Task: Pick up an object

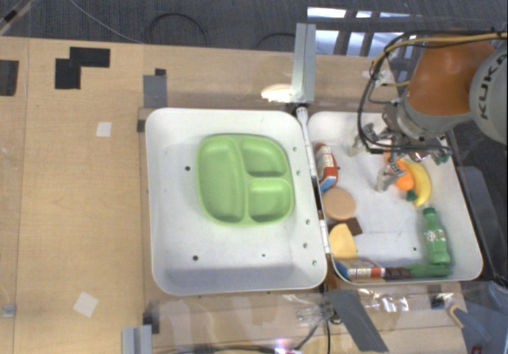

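Yellow banana with an orange piece against it lies just below the gripper, seemingly its target; whether anything is grasped, I cannot tell. Nearest the camera, along the right white bin's front wall, a green plastic bottle and a slim tube crowd the edge. Left of the gripper lie a tan round disc and a red-labelled can. Bare floor between offers room. Farther left, the green divided plate sits alone.
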`<state>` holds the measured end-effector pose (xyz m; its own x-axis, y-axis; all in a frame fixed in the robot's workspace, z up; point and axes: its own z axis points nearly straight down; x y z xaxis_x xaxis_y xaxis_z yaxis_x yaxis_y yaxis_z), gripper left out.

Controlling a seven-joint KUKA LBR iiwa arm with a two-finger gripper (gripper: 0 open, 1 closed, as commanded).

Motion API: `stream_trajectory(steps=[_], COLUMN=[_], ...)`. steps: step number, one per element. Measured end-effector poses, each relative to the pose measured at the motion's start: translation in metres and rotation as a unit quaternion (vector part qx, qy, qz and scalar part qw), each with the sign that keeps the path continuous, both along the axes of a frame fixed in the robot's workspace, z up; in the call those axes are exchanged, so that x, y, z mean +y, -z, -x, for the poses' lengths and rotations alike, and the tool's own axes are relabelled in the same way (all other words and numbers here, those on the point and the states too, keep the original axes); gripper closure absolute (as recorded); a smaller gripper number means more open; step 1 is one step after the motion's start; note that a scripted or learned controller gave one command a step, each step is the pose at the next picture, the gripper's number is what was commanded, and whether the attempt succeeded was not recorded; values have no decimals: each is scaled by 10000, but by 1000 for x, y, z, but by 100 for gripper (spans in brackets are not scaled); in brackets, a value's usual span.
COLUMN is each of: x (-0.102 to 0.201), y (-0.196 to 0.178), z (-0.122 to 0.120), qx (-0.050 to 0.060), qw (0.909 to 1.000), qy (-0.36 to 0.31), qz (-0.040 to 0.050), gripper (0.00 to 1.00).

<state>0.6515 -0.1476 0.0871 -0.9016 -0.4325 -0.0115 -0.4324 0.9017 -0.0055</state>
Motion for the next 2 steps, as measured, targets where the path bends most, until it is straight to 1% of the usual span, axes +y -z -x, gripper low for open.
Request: stream_trajectory(steps=[2], x=[-15], y=[0], z=[10], qx=[-2], qw=[10000], qy=[-95], qz=[-7], gripper=[0])
